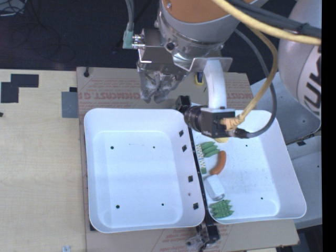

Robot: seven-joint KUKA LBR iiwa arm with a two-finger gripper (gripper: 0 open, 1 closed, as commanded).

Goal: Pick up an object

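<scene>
Counter [37, 156] of pale wood grain fills the left of the frame, marked with dark rectangular patches near its upper edge. Next comes a brown cardboard sheet [113, 88] printed with red lettering, on which two shallow white bins sit side by side. Four small dark dots mark the floor of the left bin [134, 219]. Black clips run down the seam where the two bins meet.

Above the far edge of the left bin hangs the tool [156, 88], a blurred grey shape beneath the arm's metal wrist plate; whether it is open or closed cannot be told, and nothing can be made out in it. It hangs well above and apart from the objects in the bins.

In the right bin [273, 193], objects lie close to the dividing seam: a green pod-like piece [209, 149] at the top, an orange sausage-shaped piece [219, 162] just beside it, a small white block [213, 187] below, and another green cluster [221, 209] near the front rim. A white bracket with a black camera unit [207, 119] and a yellow cable [257, 96] overhangs the bin's far edge.
</scene>
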